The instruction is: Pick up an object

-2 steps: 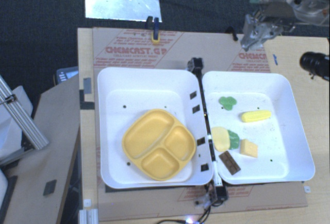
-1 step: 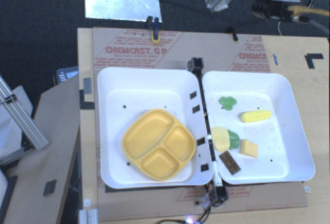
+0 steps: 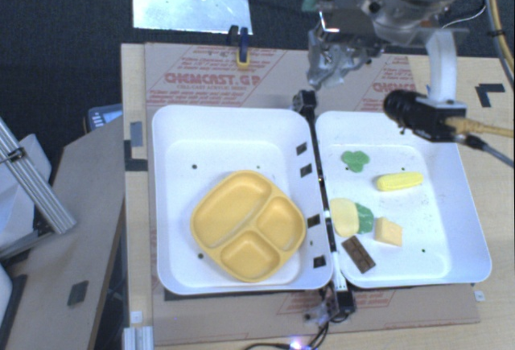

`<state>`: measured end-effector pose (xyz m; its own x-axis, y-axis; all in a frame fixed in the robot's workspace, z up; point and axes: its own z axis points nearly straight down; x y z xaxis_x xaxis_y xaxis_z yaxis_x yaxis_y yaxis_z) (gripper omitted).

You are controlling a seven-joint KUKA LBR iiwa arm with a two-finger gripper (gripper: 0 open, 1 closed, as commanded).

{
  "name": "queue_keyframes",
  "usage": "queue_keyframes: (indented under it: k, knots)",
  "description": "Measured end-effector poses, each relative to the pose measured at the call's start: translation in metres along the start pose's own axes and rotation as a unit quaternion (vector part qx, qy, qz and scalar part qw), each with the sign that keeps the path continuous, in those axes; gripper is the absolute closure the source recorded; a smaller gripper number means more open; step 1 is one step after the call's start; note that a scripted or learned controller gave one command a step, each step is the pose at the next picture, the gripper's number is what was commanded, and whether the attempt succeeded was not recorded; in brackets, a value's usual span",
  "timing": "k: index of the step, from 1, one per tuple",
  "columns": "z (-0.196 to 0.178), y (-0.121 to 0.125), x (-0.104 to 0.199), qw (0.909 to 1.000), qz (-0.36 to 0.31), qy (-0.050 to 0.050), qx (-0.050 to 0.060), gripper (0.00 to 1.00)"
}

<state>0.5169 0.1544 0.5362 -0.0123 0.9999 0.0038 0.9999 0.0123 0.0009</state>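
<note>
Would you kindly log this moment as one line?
claw: above bins' far edge | holding: nothing seen | corn: right bin | yellow tray: left bin

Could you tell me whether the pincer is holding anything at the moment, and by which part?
Nothing is held: the pincer hangs bare above the bins' far edge, away from the toy food.

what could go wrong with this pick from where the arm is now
1. The tool hangs above the bins' far edge, away from every item, so a straight descent may grasp nothing.
2. The pale yellow piece, green piece, cheese-like wedge and brown bar crowd together, so a grab may catch two or nudge neighbours.
3. They sit close to the divider, which a finger might strike.
</note>
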Motion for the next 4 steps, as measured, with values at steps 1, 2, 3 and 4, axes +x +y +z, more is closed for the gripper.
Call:
queue_keyframes:
  k: [1, 2, 3, 4]
  knots:
    - [0.002, -0.032, 0.085, 1.0000, -0.001, 0.000, 0.000, 1.00]
    - [0.001, -0.030, -0.005, 1.0000, 0.009, -0.002, 0.000, 1.00]
    - [0.224, -0.031, 0.034, 1.0000, 0.004, -0.004, 0.006, 1.00]
    - [0.102, -0.005, 0.083, 1.0000, 0.002, 0.002, -0.007, 1.00]
